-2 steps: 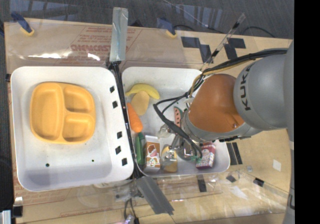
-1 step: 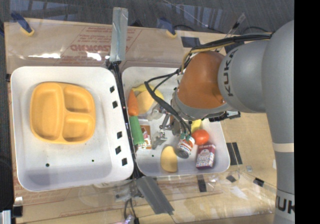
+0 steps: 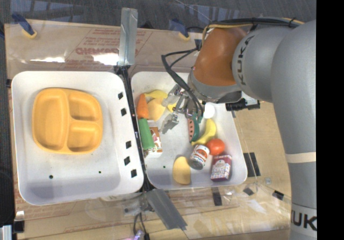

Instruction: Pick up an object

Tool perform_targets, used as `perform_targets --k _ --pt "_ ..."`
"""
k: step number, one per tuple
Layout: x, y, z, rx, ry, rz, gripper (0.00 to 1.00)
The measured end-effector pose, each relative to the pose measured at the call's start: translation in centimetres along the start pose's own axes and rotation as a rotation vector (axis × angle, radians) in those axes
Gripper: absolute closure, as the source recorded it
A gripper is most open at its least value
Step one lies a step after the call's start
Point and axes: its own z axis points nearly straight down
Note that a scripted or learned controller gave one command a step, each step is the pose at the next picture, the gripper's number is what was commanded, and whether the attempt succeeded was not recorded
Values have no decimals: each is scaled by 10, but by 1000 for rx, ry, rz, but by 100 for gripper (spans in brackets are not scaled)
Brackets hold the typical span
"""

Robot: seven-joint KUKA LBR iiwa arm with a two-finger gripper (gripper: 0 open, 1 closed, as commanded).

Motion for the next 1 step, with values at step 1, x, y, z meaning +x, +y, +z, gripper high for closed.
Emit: perform_targets --k 1 --pt "69 -66 24 2 6 104 0"
